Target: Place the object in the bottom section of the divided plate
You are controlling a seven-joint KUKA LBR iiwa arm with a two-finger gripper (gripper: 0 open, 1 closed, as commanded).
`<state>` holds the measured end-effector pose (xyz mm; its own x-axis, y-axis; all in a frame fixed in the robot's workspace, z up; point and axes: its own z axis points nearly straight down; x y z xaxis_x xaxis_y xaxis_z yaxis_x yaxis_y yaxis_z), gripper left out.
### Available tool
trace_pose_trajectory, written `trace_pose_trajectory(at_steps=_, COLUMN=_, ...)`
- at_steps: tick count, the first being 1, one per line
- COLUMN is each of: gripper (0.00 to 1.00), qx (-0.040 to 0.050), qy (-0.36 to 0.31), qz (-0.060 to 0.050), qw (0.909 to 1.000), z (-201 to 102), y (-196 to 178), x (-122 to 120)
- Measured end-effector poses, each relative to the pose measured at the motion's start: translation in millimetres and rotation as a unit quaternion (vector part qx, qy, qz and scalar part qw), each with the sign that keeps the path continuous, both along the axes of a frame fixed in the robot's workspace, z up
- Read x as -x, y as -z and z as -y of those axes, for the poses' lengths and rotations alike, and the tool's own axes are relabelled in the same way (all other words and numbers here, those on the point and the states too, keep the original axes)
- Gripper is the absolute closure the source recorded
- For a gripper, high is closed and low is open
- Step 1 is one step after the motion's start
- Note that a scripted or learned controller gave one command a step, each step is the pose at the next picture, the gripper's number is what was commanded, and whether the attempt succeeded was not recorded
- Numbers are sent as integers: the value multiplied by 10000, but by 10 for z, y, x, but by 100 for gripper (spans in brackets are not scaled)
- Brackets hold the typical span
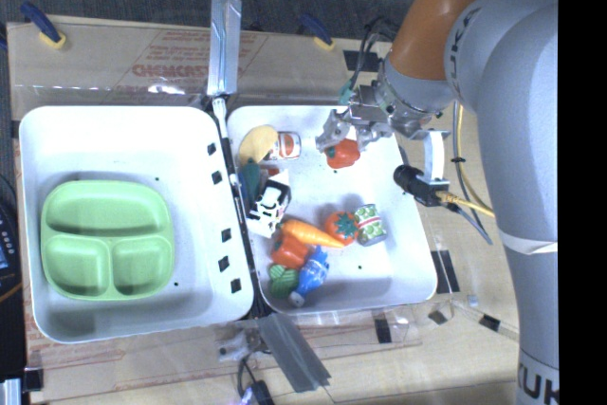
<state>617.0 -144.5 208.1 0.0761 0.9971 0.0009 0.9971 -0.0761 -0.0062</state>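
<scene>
A green divided plate (106, 239) lies in the left bin, one long section at its far side and two smaller sections at its near side. Over the right bin, my gripper (342, 143) hangs with a small red toy (343, 154), shaped like a tomato, between its fingers and lifted above the bin floor. The gripper is well to the right of the plate, beyond the wall that parts the two bins.
The right bin (403, 266) holds several toys: a yellow piece (256, 143), a black-and-white box (268, 207), a carrot (310, 232), a strawberry (340, 225), a green-red can (370, 225), a blue bottle (312, 271). A metal bar (224, 43) stands at the divider's far end.
</scene>
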Motion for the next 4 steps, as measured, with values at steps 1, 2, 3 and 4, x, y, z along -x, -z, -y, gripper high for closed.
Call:
trace_pose_trajectory(at_steps=1, gripper=100, qx=-5, qy=-2077, qz=11, qw=9782, z=-498, y=286, x=-97)
trace_pose_trajectory(at_steps=2, gripper=100, qx=-10, qy=-3210, qz=10, qw=9471, z=-1073, y=165, x=30)
trace_pose_trajectory(at_steps=3, gripper=100, qx=-7, qy=-3399, qz=13, qw=9405, z=-1753, y=169, x=331)
trace_pose_trajectory(at_steps=4, gripper=100, qx=-6, qy=-3633, qz=19, qw=9317, z=-2368, y=168, x=0)
